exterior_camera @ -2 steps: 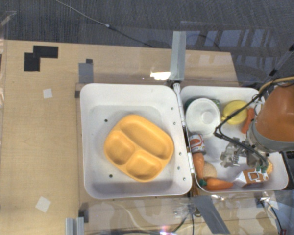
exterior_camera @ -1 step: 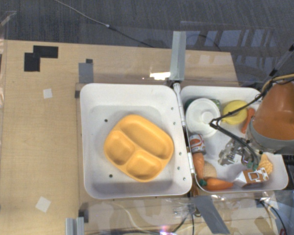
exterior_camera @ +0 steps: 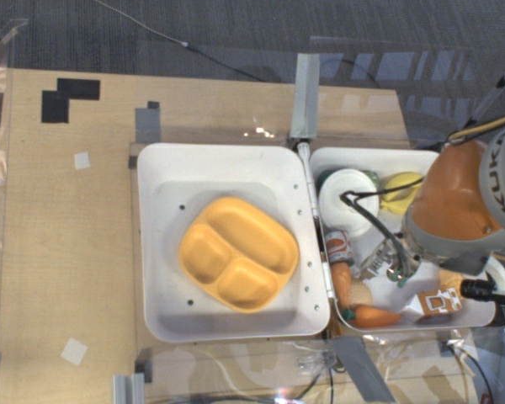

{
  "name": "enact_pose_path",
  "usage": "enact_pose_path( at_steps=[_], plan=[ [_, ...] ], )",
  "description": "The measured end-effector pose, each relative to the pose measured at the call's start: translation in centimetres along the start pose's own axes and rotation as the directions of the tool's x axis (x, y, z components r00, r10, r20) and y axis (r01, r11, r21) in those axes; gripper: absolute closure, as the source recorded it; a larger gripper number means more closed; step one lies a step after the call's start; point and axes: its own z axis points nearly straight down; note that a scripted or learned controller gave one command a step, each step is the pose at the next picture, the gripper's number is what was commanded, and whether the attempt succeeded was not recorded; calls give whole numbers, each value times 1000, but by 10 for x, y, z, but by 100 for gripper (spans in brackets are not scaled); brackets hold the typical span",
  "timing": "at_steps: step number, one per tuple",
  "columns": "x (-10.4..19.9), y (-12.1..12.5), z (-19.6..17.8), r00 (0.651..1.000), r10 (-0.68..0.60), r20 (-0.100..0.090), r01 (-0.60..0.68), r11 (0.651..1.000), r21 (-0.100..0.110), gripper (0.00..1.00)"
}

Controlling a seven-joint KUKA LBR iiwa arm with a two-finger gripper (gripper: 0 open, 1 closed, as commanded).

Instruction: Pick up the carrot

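Camera view: carrot (exterior_camera: 376,316) lies at right bin (exterior_camera: 488,316) near edge, not lifted. Gripper (exterior_camera: 390,265) hovers just above and beside it; finger state unclear. Grasp and lift remain.

The grey arm (exterior_camera: 488,200) reaches in from the right, its orange band uppermost, the gripper (exterior_camera: 391,265) angled down-left.
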Motion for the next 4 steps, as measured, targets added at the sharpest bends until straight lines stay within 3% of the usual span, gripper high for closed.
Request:
enact_pose_path(
  at_steps=[1,2,3,4],
  plan=[
    [-1,-1,-1,1000,2,3,-2,1000,0,0],
    [-68,3,-86,973,231,7,-231,973,-4,0],
    [-55,-57,-11,948,319,0,-319,948,4,0],
    [-57,-52,-25,951,308,8,-308,951,-5,100]
  ],
)
